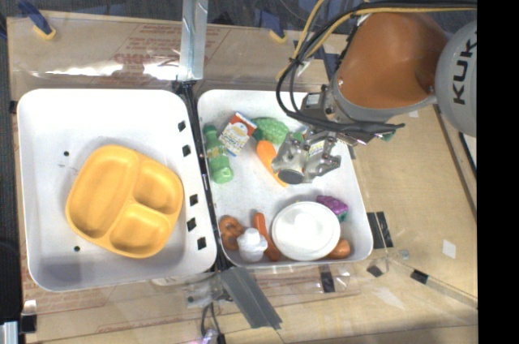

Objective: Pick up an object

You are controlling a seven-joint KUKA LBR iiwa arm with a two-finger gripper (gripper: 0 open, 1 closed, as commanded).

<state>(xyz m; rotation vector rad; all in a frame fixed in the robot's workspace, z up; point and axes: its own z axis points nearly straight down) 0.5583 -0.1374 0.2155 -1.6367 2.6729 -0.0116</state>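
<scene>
White plate (306, 230) sits at the right bin's (357, 196) near edge, purple toy just beside it. Gripper (304, 161) is down mid-bin, right over the orange carrot (267, 155). Carrot pokes out on the gripper's left; long axis runs diagonally, near-right to far-left, tip toward the green toy (272, 128). Can't tell gripper opening or whether anything is held.

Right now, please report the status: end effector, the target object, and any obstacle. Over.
End effector low in right bin, over orange carrot. Nothing seen held. Green toy and white bowl crowd close by. Yellow tray alone in left bin.
</scene>
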